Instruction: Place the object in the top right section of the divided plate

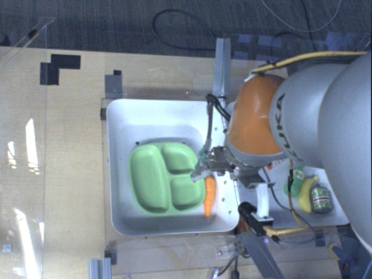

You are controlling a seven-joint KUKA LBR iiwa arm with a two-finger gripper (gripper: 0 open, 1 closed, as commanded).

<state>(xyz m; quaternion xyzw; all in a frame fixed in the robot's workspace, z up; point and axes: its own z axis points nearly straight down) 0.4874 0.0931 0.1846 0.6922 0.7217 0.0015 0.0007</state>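
Your wooden bench (64, 156) carries two white bins: the left bin (125, 127) sits mid-bench, the right bin (290, 211) touches it toward the bench's right edge, largely hidden.

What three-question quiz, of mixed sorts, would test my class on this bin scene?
1. True or false: the carrot lies in a section of the green divided plate.
2. Which bin holds the plate? A. left bin B. right bin
3. Fill in: beside the yellow banana in the right bin lies a green ____.

Key
1. False: it lies at the plate's right edge, on the floor of the left bin, under the end effector.
2. A
3. can
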